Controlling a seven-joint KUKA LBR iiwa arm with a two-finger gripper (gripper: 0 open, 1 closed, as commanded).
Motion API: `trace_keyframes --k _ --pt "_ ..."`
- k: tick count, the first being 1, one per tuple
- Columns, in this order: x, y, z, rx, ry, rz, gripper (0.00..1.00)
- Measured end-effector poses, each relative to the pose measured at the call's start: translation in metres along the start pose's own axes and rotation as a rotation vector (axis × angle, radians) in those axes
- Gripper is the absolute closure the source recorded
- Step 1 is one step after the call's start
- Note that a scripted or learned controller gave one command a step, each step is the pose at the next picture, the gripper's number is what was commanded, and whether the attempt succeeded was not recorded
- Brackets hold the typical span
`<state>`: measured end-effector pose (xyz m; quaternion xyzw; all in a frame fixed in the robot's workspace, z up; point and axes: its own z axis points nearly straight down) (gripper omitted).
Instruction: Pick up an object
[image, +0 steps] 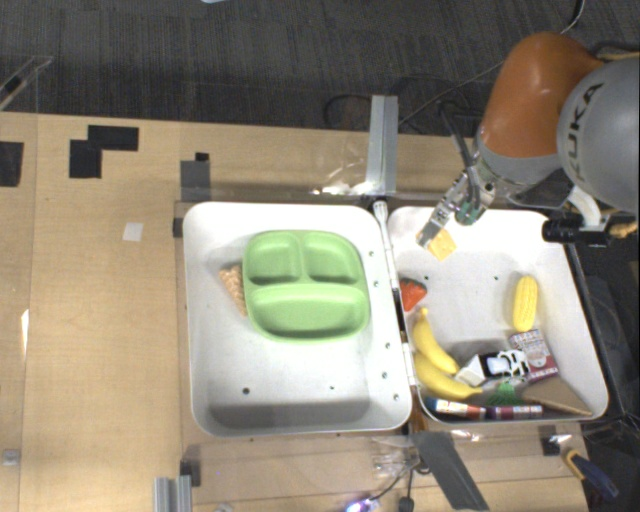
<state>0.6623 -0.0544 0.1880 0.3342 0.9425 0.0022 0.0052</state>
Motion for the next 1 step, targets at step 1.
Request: trace_keyframes --k 1 --pt "0.018 -0.0164 0.002 0.005 0.003 0.464 1.0"
